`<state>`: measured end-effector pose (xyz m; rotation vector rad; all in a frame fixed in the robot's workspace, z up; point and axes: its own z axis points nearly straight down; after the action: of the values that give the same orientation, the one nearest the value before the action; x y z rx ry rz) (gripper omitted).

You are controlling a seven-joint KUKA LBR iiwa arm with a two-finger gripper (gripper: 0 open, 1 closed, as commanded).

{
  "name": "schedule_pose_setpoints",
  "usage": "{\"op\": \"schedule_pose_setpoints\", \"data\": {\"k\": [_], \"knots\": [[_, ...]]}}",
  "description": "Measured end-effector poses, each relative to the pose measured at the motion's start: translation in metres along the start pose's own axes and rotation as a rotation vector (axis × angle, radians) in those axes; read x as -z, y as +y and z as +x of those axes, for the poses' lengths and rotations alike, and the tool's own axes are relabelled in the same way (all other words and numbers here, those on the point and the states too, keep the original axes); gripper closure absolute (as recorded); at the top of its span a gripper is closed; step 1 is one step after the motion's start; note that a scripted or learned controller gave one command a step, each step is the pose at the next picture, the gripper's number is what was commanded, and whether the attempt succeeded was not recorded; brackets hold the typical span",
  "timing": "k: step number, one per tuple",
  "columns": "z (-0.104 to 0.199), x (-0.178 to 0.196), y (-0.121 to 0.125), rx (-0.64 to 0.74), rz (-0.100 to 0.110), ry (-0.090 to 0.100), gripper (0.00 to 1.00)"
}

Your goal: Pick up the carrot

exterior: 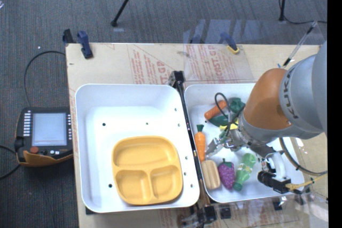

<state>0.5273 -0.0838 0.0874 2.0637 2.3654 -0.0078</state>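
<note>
From the overhead camera, the gripper (pixel 218 145) hangs low in the right bin (pixel 278 194) with its 2 fingers spread and nothing between them. The carrot (pixel 200 142) lies just to its left, beside the bin's left wall, long axis running top to bottom.

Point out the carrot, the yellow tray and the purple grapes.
carrot (pixel 200 144): camera view, middle of its orange body.
yellow tray (pixel 118 173): camera view, left rim.
purple grapes (pixel 226 174): camera view, middle of the bunch.
</note>
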Motion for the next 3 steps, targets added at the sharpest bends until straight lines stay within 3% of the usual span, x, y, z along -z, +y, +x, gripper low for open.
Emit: {"op": "schedule_pose_setpoints", "data": {"k": [1, 2, 3], "knots": [[-0.008, -0.001, 0.022, -0.634, 0.006, 0.007, 0.00], [-0.036, 0.000, 0.101, -0.674, 0.004, 0.006, 0.00], [-0.014, -0.001, 0.040, -0.735, 0.010, 0.008, 0.00]]}}
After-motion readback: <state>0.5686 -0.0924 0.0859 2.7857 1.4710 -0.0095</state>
